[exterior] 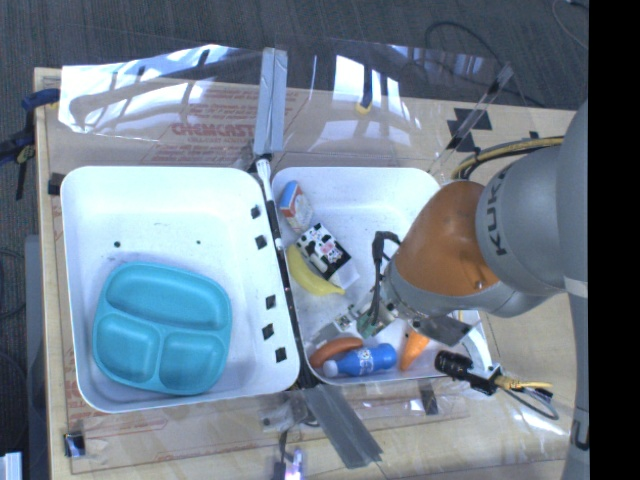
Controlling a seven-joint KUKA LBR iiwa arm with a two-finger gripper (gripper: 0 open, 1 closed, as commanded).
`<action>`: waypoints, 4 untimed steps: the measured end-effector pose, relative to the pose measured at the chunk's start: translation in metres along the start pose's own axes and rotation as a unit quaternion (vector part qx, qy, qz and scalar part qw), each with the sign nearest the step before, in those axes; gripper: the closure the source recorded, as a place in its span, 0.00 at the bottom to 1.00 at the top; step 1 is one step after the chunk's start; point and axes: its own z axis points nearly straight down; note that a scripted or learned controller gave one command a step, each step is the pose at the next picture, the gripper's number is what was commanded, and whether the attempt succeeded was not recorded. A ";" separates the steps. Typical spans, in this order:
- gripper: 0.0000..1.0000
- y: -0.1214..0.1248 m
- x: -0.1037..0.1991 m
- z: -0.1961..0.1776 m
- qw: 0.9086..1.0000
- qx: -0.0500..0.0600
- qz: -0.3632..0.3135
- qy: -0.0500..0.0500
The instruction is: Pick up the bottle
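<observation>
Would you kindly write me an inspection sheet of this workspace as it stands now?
Surface: wooden bench bearing left bin and right bin, clear sheeting behind.
Job's things: blue bottle lying on its side at the right bin's near edge.
Clutter: teal divided tray in left bin; banana, black-and-white carton, small carton, orange items beside the bottle.
Grippers: gripper low in the right bin, just above the bottle; jaws unclear.
Cables: black and yellow cables behind the arm.
Surroundings: dark carpet.

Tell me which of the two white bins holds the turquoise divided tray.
It is the left bin. The turquoise tray lies flat in its front part, while the right bin holds the bottle, the banana and other small things.
</observation>
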 end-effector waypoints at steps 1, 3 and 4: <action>0.00 0.052 -0.015 -0.001 0.984 0.000 0.176 -0.001; 0.00 0.070 -0.101 -0.002 0.997 -0.001 0.071 -0.002; 0.00 0.122 -0.139 -0.001 1.000 0.007 0.030 0.001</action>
